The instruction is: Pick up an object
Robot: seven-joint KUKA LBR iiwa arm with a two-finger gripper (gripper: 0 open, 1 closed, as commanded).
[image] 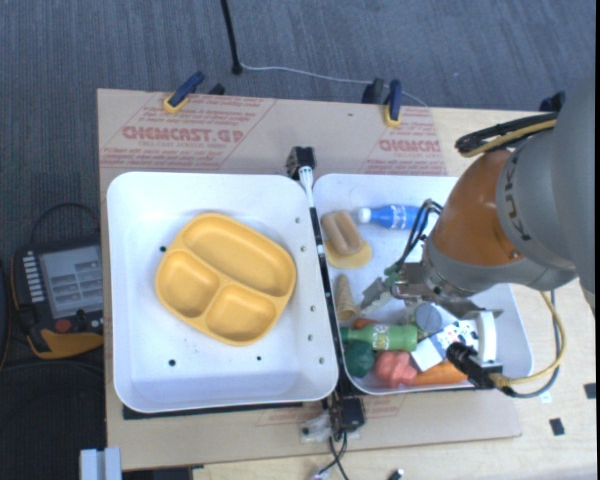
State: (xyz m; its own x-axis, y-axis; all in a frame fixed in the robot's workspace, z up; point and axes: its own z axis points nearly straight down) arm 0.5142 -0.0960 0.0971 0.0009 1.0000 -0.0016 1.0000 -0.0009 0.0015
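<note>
Arm (pixel 500 218) bends over the right bin (pixel 515 343), tool (pixel 405 288) seemingly low inside

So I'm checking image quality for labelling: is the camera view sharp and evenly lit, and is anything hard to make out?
Camera view: lighting even, soft shadows, no strong glare on the left bin; the yellow tray is crisp. The arm looms large and slightly blurred, hiding part of the right bin; the gripper is too murky to read.
</note>
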